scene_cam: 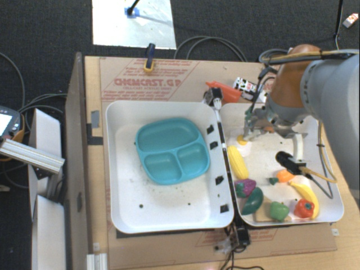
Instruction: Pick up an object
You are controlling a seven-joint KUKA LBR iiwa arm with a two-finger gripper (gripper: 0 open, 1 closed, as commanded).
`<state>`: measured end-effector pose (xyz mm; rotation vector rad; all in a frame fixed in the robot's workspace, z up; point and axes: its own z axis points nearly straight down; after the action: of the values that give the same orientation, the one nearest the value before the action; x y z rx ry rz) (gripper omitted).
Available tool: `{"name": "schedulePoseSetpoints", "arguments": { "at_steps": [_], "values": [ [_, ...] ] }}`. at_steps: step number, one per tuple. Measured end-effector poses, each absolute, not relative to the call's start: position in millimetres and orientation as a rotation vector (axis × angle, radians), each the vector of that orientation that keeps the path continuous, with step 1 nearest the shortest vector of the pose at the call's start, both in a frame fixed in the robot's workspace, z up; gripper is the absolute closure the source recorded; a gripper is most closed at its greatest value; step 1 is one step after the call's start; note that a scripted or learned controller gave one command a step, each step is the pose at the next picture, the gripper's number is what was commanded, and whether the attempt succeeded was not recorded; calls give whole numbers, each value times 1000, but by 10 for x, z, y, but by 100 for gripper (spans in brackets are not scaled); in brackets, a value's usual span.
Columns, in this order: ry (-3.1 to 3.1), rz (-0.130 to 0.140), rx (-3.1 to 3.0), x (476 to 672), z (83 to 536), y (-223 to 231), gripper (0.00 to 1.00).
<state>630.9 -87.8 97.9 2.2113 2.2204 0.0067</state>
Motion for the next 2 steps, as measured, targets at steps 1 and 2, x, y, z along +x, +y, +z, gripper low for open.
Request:
{"name": "schedulePoseSetpoints", "arguments": {
  "at_steps": [1,2],
  "values": [
    [2215,7,2215,6263,1900,-1077,100],
    [2226,8,2212,5715,2439,-720,100]
  ]
}}
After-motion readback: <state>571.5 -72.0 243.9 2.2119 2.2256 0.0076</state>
